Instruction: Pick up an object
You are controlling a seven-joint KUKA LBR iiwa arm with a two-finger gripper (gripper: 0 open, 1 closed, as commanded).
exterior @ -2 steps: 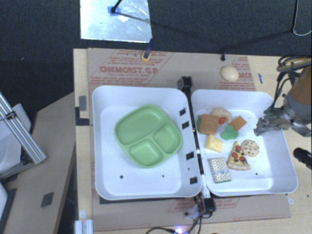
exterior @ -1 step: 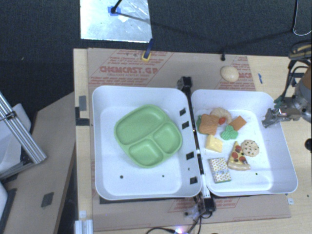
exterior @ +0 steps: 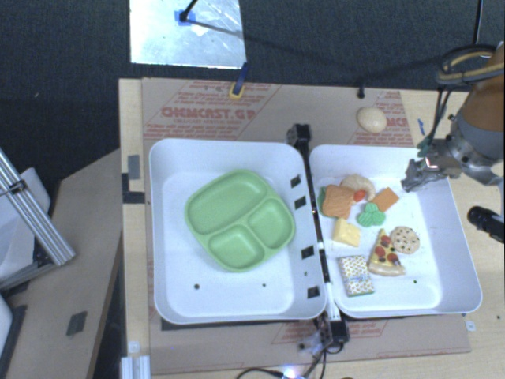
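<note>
The right bin (exterior: 450, 235) holds several toy foods: an orange piece (exterior: 338, 201), a bun (exterior: 357, 185), a small orange wedge (exterior: 386, 199), a green broccoli (exterior: 369, 216), a yellow cheese block (exterior: 346, 233), a cookie (exterior: 404, 239), a pizza slice (exterior: 384, 259) and a printed packet (exterior: 357, 275). My gripper (exterior: 416, 178) hangs over the bin's upper right part, just right of the orange wedge and apart from it. Nothing shows between its fingers.
The left bin (exterior: 170, 212) holds a green divided plate (exterior: 239, 219). A beige egg-like object (exterior: 372, 119) lies on the cardboard behind the right bin. A black divider clip strip (exterior: 312, 212) runs between the bins. A foil sheet (exterior: 188, 22) lies at the back.
</note>
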